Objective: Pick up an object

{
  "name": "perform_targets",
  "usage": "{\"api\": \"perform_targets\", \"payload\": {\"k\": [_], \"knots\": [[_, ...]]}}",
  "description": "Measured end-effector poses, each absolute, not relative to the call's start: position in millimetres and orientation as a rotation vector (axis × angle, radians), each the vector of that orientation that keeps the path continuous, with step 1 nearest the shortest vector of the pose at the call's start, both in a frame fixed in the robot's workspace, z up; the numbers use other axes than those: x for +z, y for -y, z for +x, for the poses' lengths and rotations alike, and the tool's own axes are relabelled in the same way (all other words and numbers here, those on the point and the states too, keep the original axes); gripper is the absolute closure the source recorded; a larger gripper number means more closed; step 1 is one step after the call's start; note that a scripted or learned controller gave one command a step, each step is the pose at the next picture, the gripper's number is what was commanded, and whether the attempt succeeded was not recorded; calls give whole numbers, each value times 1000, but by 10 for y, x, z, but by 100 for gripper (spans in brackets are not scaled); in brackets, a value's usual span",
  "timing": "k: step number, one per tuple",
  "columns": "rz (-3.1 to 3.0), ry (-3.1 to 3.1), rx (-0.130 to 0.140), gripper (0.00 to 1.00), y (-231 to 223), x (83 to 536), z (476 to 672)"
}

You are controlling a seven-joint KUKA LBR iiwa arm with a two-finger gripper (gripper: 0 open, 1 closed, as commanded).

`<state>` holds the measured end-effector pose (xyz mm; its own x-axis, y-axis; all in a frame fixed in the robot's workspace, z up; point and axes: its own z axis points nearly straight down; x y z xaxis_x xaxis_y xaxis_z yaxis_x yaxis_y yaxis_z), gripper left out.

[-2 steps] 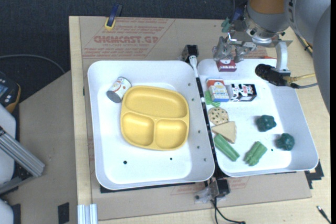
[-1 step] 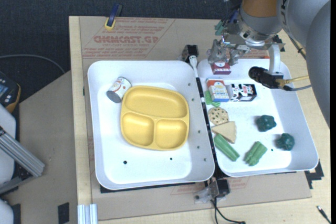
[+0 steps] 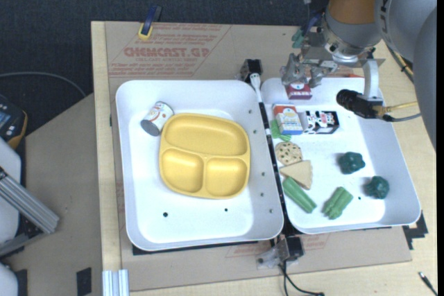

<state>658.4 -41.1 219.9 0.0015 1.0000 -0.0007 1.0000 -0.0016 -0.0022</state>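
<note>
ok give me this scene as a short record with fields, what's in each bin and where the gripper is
left bin: yellow plastic divided plate; small white can lying on its side at the plate's upper left
right bin: small red and white box, blue and white carton, black and white cow-print carton, brown cookie, tan sandwich wedge, two green pods, two dark green lumps
gripper: over the right bin's far end, just above the red and white box
hold: nothing seen between the fingers

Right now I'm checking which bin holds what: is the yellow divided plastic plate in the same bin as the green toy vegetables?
No, the yellow divided plastic plate lies in the left bin, the green toy vegetables in the right bin.
</note>
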Motion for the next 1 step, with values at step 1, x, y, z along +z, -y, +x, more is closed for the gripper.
{"api": "perform_targets", "payload": {"k": [1], "knots": [[-2222,2224,-3,100,344,2357,6543]]}}
